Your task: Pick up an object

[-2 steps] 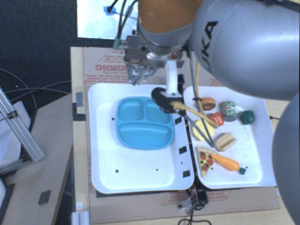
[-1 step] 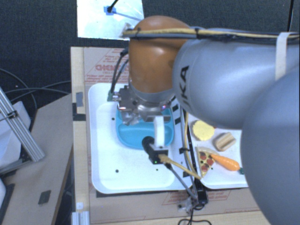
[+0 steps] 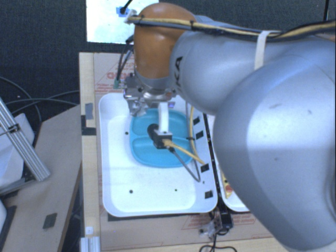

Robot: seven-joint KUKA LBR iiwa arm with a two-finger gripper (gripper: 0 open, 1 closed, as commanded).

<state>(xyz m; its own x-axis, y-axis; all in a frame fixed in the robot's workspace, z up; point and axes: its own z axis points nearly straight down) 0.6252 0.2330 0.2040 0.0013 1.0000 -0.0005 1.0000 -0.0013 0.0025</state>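
A light blue divided plate (image 3: 143, 147) lies flat in the left white bin (image 3: 116, 156), towards its far half. My gripper (image 3: 138, 107) hangs low over the plate's far left edge, just below the orange wrist band. The wrist and the arm's big grey body hide the plate's far rim and the gripper's tip, so I cannot see whether it touches the plate.
The right bin (image 3: 234, 202) shows as a narrow strip under the arm, with a small red and yellow thing (image 3: 227, 185) at its left edge. The left bin's near half is bare white floor. A white sheet (image 3: 107, 20) lies beyond the bench.
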